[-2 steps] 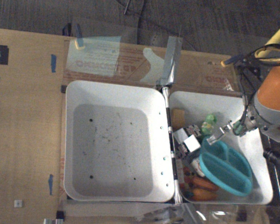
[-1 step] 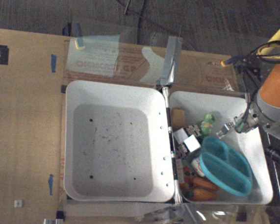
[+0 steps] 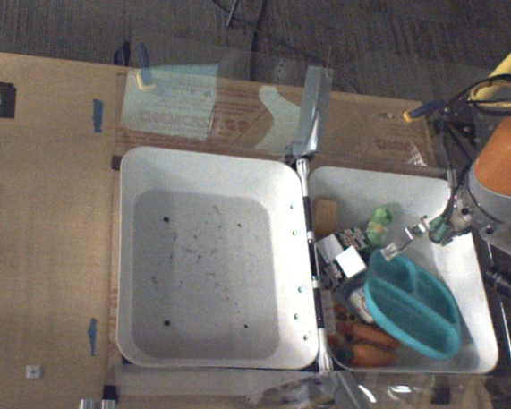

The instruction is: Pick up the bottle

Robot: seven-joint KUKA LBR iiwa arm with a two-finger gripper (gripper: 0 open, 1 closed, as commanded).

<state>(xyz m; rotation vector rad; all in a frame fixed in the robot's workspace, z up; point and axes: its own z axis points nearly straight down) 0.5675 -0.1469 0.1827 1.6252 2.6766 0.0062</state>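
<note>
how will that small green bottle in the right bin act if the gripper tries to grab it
The green bottle looks small and rounded, so it may roll or slip out of a pinch. It is probably light plastic, easy to knock aside. It sits close to the blue tray and a white box, so the gripper may nudge those too.

The robot arm (image 3: 510, 170) is big and round, orange on top and grey below. Black and yellow cables (image 3: 482, 91) loop at its 11 o'clock side. Its gripper (image 3: 414, 237) is thin, shiny metal.
</note>
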